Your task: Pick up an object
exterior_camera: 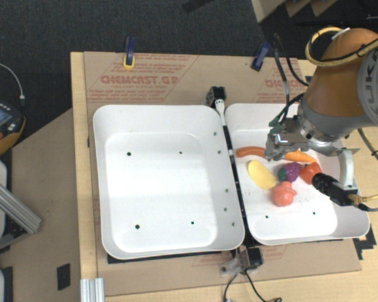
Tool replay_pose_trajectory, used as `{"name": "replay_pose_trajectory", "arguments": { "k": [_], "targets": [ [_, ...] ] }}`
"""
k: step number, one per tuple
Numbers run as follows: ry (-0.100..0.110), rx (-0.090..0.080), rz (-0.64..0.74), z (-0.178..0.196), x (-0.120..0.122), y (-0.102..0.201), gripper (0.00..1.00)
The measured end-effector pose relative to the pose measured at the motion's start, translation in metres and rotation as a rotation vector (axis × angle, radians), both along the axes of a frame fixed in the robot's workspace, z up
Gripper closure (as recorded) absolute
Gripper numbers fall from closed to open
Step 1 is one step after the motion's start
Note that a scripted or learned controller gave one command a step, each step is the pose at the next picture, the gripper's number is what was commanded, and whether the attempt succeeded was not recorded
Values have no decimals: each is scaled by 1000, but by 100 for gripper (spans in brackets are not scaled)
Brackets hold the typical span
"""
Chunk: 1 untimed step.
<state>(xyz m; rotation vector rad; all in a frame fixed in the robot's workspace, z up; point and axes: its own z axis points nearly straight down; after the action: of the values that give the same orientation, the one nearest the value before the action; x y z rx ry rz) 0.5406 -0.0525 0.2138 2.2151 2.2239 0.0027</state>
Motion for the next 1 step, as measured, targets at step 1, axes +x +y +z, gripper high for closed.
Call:
{"name": "replay_pose_trajectory", "arguments": {
  "k": [1],
  "targets": [
    [-2,4,6,43,2,92,100]
  ]
}}
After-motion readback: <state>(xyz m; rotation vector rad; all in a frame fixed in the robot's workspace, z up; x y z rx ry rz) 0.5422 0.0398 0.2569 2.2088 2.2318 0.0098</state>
